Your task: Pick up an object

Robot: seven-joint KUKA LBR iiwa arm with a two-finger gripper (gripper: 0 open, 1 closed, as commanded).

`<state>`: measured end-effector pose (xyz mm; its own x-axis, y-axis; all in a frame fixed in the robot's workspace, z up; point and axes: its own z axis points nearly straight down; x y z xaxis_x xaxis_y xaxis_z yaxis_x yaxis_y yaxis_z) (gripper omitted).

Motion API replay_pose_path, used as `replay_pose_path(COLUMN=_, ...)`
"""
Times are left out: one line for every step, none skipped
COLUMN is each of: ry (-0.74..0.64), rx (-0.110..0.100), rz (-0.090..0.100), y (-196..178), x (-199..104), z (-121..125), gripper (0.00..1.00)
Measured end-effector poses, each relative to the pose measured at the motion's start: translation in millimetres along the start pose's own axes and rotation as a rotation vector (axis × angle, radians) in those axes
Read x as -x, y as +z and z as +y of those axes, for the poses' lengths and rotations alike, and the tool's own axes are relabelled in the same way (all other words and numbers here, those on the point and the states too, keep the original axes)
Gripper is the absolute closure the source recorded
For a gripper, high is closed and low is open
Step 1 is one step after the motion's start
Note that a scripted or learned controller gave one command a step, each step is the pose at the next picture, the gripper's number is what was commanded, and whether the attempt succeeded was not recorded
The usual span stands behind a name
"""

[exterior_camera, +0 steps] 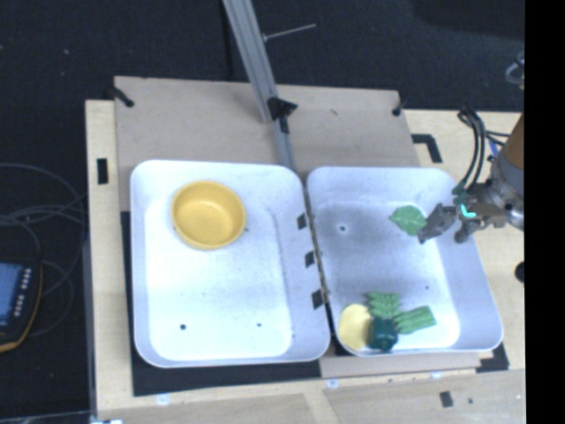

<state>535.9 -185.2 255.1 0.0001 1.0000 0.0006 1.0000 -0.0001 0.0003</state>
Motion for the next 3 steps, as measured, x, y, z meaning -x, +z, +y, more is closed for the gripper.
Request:
replay_pose_path(ry=0.000, rx=0.000, rz=0.000, y=0.0, x=0.0, z=0.0, gripper=0.00)
replay_pose_path(ry=0.001, rx=-0.003, rz=-0.001, y=43.8, x=3.7, z=-6.0, gripper=0.00)
replay_pose_path(ry=0.000, rx=-0.005, rz=0.000, y=104.2, x=3.8, z=-0.7, gripper=0.00)
